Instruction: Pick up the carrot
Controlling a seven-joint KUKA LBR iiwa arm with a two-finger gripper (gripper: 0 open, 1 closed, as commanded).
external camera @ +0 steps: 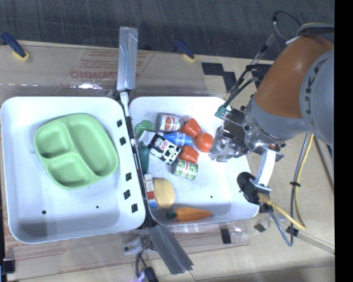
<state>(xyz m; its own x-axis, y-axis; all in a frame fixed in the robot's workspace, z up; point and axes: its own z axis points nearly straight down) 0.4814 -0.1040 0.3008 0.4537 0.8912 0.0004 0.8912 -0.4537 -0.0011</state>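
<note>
The carrot (pixel 191 214) lies on its side along the near wall of the right bin (pixel 223 192), close to the near left corner. It is a smooth orange cone, thick at the left end where a small dark green stub sits, tapering to a point toward the right. Just beyond its left end rests a pale yellow rounded item (pixel 163 192). Farther into the bin is a cluster: a small red-labelled can (pixel 168 123), a green-labelled can (pixel 185 168), a blue bottle (pixel 175 140) and orange-red toy vegetables (pixel 197 135). The hand (pixel 219 151) hangs over the right part of that bin, beside the cluster and well apart from the carrot; how far it is open cannot be told, and nothing is seen in it. The left bin (pixel 23 216) holds a green divided plate (pixel 76 150).
</note>
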